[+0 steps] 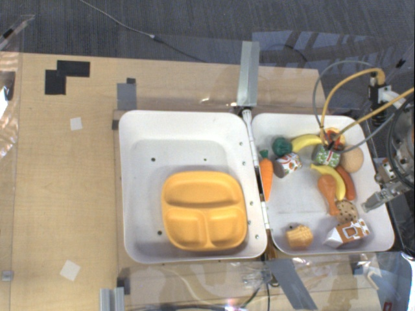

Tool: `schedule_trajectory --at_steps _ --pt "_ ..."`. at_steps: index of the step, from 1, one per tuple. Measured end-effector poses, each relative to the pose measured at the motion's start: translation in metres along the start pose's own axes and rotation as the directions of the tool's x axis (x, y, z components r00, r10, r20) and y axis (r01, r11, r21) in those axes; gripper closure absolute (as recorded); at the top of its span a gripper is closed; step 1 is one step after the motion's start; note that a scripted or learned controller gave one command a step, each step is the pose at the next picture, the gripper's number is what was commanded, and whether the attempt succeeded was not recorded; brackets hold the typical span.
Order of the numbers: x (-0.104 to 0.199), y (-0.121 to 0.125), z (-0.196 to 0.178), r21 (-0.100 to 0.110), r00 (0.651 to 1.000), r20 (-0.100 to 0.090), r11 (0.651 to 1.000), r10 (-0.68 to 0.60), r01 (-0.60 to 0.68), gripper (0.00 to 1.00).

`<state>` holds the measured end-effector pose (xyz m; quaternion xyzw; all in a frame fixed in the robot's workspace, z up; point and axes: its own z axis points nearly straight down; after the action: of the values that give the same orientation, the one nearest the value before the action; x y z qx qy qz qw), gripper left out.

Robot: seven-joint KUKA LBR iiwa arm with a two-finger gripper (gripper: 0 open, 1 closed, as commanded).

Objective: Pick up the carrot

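Wooden bench (65,193) under a dark carpeted floor edge is carrying two shallow white bins side by side; we are looking down on both at a slant. We are noting a yellow divided plate (204,209) lying in the left bin (139,141). We are finding the carrot (266,179) in the right bin (382,238), lying lengthwise hard against its left wall, next to the divider between the bins, green top pointing away from us and orange tip pointing toward us. Just beside it on its right we are seeing a small can (287,164); further right a banana (311,141), a drumstick (332,190), a sausage (347,183), an egg (353,160), a corn piece (299,236) and a small carton (348,232).

The gripper (377,201) is sitting at the right rim of the right bin, well apart from the carrot; we cannot tell how its jaws are standing, the view being too small and partly cut off there.

We are judging the carrot to be a light, stiff toy with a smooth, probably slippery skin and a taper that could squirt out of a pinch. We are proposing a hold across the thick orange body just below the green top, fingers closing along the bin's length, since the wall is leaving little room on the left side
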<state>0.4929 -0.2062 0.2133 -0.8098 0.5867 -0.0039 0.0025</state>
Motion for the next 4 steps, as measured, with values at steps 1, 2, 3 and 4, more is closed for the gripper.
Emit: schedule_trajectory --at_steps 1,2,3,4 --pt "-0.012 0.000 0.015 -0.001 0.921 0.004 0.921 -0.389 0.389 1.00" --pt "-0.002 -0.028 0.032 0.000 0.726 0.005 0.726 -0.687 0.687 1.00" --pt "0.012 -0.039 -0.015 0.001 0.493 0.001 0.493 -0.870 0.870 1.00" --pt "-0.001 -0.002 0.051 0.002 0.492 0.012 0.492 -0.870 0.870 1.00"
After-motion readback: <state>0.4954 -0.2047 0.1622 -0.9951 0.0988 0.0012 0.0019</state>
